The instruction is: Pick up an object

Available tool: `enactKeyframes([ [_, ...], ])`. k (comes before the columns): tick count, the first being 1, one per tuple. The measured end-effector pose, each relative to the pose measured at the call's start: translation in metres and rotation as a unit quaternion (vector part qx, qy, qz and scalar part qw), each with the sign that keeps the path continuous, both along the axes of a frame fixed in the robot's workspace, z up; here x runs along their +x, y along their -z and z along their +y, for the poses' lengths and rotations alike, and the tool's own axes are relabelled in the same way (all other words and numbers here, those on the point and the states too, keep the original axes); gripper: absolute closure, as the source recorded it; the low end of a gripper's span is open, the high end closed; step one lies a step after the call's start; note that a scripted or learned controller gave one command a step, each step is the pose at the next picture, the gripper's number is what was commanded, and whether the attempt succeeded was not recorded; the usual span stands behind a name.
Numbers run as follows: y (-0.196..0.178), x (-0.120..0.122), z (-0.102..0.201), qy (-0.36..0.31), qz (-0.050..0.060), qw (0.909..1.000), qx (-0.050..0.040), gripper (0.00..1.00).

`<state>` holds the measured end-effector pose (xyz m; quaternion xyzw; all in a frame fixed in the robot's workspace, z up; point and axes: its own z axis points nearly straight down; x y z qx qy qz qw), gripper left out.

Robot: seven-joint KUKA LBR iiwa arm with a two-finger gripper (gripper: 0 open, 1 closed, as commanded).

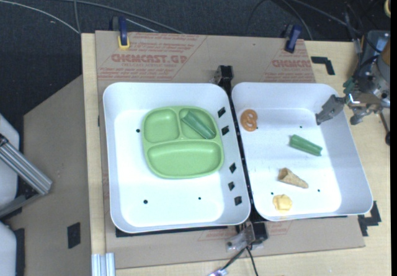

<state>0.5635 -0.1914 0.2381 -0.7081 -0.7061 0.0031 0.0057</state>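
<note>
The right bin (347, 163) holds four loose pieces, well apart; the left bin (124, 163) holds one green plate (183, 151). The gripper (342, 110) hangs spread and unladen over the right bin's far right edge.

A: Left bin (124, 200)?
B: Divided plate (183, 142), a pepper (198, 123) in its rear-right compartment.
A: Right bin (347, 175)?
B: Pretzel (249, 120) rear-left, bean pod (305, 144) centre, wedge (292, 177) and lump (282, 202) in front.

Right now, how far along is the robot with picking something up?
Nothing looks picked up yet. The claw sits at the right bin's far right edge, with nothing seen between its fingers. The green piece, pretzel, tan wedge and yellow piece all lie on the bin floor. Reaching, grasping and lifting remain.
</note>
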Motion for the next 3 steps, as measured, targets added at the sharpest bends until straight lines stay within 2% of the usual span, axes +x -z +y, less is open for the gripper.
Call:
enactKeyframes([
  [1,-0.006,0.003,0.000,-0.002,-0.006,1.0000,-0.0015,0.00],
  [2,0.056,0.004,0.004,-0.002,-0.003,1.0000,-0.0005,0.00],
  [3,0.099,0.002,0.002,-0.001,-0.003,1.0000,-0.0006,0.00],
])
